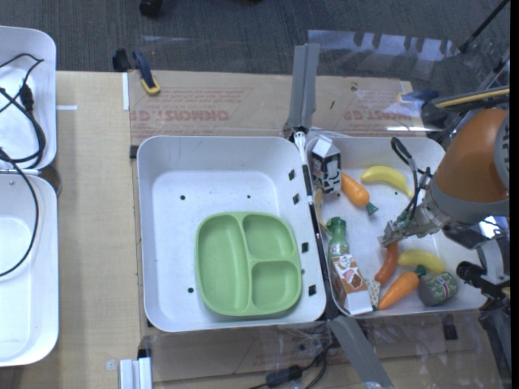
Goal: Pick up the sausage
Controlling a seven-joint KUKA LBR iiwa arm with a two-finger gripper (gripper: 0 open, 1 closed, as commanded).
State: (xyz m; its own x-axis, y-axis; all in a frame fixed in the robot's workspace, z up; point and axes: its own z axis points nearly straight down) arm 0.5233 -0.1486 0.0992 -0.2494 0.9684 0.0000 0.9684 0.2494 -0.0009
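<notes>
The sausage point(388, 261) is a slim reddish-orange piece lying nearly upright in the right bin point(369, 143), between a juice box and a yellow fruit. My gripper point(403, 230) reaches in from the right and hangs low right over the sausage's upper end. Its tips look close to the sausage or touching it, and the wrist hides how they stand. The sausage still rests on the bin floor.
Around the sausage lie an orange carrot point(398, 290), a yellow fruit point(422, 258), a grey-green lump point(438, 288), a juice box point(349, 282) and a green bottle point(336, 238). Further back are a banana point(386, 177), a second carrot point(355, 191) and a carton point(326, 165). A green divided plate point(247, 263) sits in the left bin point(162, 217).
</notes>
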